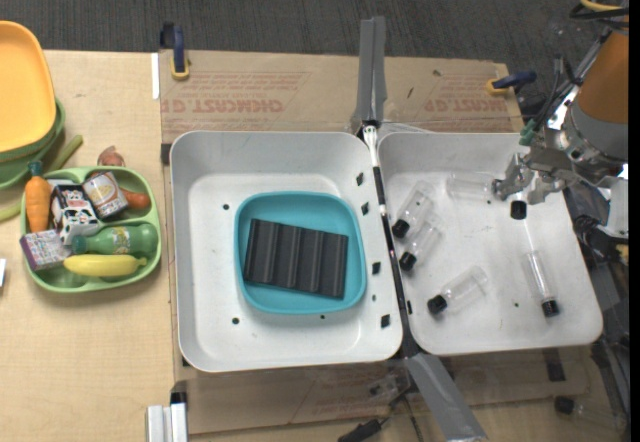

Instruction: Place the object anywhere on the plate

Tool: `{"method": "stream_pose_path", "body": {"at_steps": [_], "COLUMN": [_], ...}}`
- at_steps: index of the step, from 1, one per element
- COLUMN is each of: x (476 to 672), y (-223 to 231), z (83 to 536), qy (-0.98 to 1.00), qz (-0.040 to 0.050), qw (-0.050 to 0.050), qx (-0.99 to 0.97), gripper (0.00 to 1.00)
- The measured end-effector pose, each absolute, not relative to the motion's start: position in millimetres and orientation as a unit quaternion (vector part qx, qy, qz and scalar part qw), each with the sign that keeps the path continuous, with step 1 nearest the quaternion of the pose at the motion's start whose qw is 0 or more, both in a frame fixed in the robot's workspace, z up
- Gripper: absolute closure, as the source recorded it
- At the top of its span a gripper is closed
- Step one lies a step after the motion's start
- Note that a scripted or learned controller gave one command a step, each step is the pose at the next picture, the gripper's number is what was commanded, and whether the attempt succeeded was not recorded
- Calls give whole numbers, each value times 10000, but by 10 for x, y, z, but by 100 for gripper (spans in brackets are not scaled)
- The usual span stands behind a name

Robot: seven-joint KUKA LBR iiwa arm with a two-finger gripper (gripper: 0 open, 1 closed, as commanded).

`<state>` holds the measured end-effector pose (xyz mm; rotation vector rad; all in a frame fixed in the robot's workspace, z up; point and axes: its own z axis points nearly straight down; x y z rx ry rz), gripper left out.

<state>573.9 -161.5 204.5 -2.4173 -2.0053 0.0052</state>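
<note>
Light is even and fairly bright, falling from above. The two white bins (290, 155) come close to washing out, with soft grey shading along their inner walls. Shadows are faint and short; the dark tray (297, 255) on the teal plate (250, 230) keeps its ridges readable. The clear vials (460, 287) are hard to tell from the white floor. The arm (600, 100) is slightly blurred. The carpet at the top is dim
</note>
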Motion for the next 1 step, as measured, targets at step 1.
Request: {"method": "stream_pose_path", "body": {"at_steps": [1], "x": [5739], "y": [-1617], "z": [2046], "qy": [-6383], "qz": [15], "qw": [2], "qx": [-7698], "gripper": [0]}}
